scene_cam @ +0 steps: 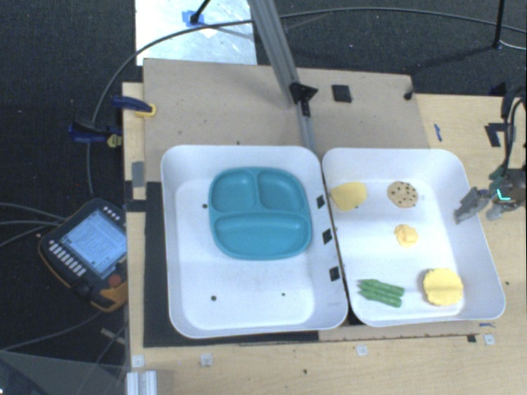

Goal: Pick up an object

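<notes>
The right bin (461, 179) holds several food pieces: a yellow chip-like piece (348, 195) at its far left, a speckled cookie (403, 193), a small yellow lump (406, 234), green beans (380, 292) and a yellow round piece (442, 287) near the front. My gripper (478, 206) hovers at the right bin's right rim, beside the cookie's row but well apart from every piece. Nothing shows between its fingers.
The left bin (189, 303) carries a teal divided plate (260, 213). A slanted grey pole (277, 44) crosses the back of the bench. A teach pendant (89, 249) lies left of the bench, with cables and clamps (136, 106) nearby.
</notes>
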Available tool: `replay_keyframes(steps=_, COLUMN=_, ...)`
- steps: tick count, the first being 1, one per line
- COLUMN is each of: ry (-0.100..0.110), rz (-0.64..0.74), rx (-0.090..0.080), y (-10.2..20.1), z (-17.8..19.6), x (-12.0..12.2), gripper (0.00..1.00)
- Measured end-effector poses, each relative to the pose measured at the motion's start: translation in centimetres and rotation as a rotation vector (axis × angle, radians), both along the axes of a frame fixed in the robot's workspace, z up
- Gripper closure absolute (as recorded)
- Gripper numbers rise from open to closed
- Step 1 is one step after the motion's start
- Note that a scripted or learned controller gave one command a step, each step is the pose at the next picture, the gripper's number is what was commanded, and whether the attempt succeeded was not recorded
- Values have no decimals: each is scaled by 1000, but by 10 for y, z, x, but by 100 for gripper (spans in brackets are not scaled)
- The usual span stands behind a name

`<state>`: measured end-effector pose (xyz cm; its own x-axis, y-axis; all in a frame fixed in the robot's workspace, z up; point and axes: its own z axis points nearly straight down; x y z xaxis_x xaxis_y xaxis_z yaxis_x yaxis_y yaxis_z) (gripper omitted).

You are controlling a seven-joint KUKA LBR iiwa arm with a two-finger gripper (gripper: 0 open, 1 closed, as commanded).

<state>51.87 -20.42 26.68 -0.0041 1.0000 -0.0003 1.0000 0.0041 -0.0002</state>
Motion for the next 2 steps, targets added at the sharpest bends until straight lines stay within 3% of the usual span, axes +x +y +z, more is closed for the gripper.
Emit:
replay_keyframes(steps=1, ry=-2, rz=0, rx=-1, y=0, z=1, x=1, gripper=0)
replay_keyframes(steps=2, ry=1, rz=-2, rx=1, y=9, z=-47, x=-4, gripper=0)
